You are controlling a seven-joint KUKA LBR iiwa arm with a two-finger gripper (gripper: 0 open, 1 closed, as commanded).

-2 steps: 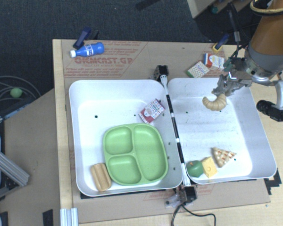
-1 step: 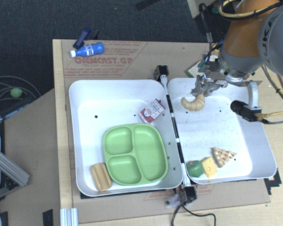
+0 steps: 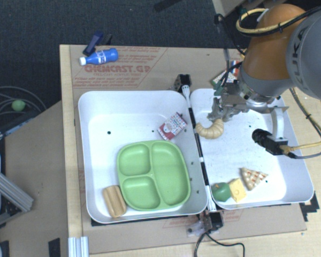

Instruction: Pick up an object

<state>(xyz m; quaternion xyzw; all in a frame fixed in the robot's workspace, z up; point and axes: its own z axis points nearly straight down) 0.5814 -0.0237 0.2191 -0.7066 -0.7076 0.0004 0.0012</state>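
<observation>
My gripper [image 3: 220,116] hangs low over the upper left part of the right bin [image 3: 289,194], directly above a tan croissant [image 3: 209,129] that lies by the bin's left wall. The gripper's tips touch or nearly touch the croissant's right end. In the same bin a pizza slice [image 3: 253,177], a yellow cheese wedge [image 3: 237,189] and a green apple [image 3: 221,191] lie near the front edge.
The left bin [image 3: 96,116] holds a green divided plate [image 3: 151,174], a small red and white carton [image 3: 172,126] and a tan bread piece [image 3: 114,201]. A blue and white bottle [image 3: 99,55] lies on the cardboard behind the bins. A black cable fitting [image 3: 267,140] hangs over the right bin.
</observation>
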